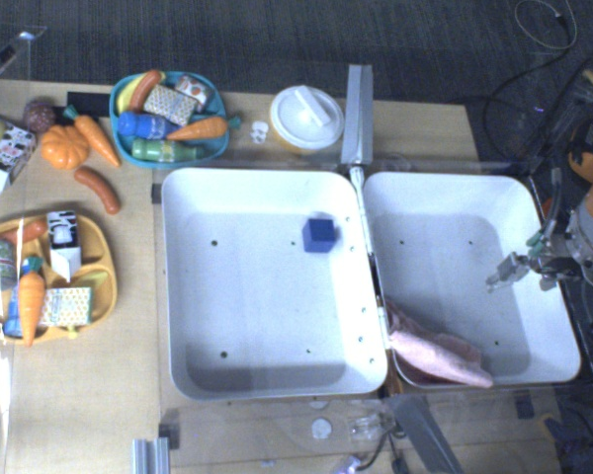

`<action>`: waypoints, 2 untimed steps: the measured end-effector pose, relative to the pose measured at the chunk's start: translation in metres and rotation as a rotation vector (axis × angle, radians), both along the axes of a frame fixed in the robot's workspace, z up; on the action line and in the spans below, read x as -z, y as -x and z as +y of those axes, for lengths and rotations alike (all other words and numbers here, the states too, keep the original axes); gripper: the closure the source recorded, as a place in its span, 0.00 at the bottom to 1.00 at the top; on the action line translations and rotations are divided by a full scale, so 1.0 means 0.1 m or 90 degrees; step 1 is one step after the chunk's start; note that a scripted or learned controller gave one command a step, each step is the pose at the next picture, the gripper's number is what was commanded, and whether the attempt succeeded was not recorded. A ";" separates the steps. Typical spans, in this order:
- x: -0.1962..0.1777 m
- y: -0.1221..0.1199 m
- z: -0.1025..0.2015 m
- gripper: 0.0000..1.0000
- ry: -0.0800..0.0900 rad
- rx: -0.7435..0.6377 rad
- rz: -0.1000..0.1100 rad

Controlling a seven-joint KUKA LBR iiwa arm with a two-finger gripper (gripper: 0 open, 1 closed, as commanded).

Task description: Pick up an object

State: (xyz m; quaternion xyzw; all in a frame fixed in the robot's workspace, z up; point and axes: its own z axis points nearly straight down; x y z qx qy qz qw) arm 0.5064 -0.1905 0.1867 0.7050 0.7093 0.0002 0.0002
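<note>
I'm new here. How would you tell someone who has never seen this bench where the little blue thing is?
Find the two shallow white bins side by side and take the left white bin. Look at its upper right part, close to the metal divider between the bins: the small dark blue cube sits there on the white floor. It is alone in that bin; the only thing in the right bin is a soft pink cloth.

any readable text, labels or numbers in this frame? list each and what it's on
None can be read.
Packets in the blue bowl: printed patterns, too small and blurred to read.
Cartons on the yellow plate: black-and-white and speckled prints, no legible words.
Black-and-white carton at the left edge: blurred.
Blue cube, pink cloth, white bins: no markings visible.
</note>
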 end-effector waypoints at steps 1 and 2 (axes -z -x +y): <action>0.95 0.17 0.57 0.00 0.001 -0.066 -0.004; 0.97 -0.30 1.03 0.00 0.001 -0.003 -0.010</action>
